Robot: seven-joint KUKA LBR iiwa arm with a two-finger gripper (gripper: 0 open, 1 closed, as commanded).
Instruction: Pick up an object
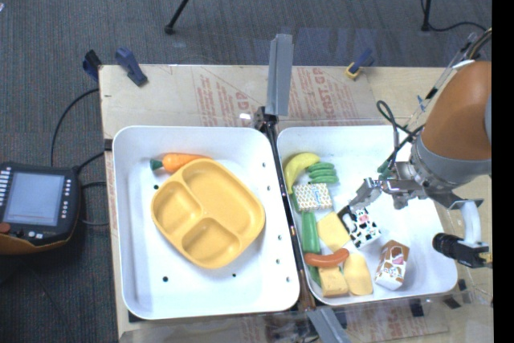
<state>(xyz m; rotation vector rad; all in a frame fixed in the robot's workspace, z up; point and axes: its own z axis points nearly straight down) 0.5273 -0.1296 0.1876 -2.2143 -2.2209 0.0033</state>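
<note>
Above the right bin (444, 273), the pincer (359, 203) hangs spread beside a cow-print carton (364, 228).

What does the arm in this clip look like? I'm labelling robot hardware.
The arm is bulky and rounded, with an orange band above a grey wrist section. Thin cables run along it toward the wrist. The gripper is a small grey metal piece with dark parts.
</note>
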